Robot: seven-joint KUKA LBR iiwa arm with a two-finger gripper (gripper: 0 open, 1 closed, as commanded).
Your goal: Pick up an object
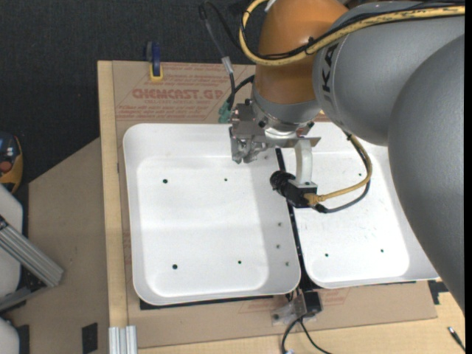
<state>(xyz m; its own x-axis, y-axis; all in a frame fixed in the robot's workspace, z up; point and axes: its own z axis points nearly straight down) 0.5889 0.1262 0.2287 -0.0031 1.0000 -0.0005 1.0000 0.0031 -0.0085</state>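
Note:
My gripper (271, 153) hangs below the orange wrist band (295, 28), low over the back of the bench. It sits where the left white bin (147, 220) meets the right white bin (383, 264), above the left bin's back right corner. The big grey arm covers the upper right of the view and part of the right bin. Small dark dots mark the floors of both bins. A black plug with a yellow cable (299, 192) dangles from the gripper over the seam between the bins.
The bins rest on a brown board (177, 94) held by a blue clamp (154, 59) at its back left. An aluminium rail (29, 257) lies off the bench at the left. A small metal clip (299, 306) sits at the front edge.

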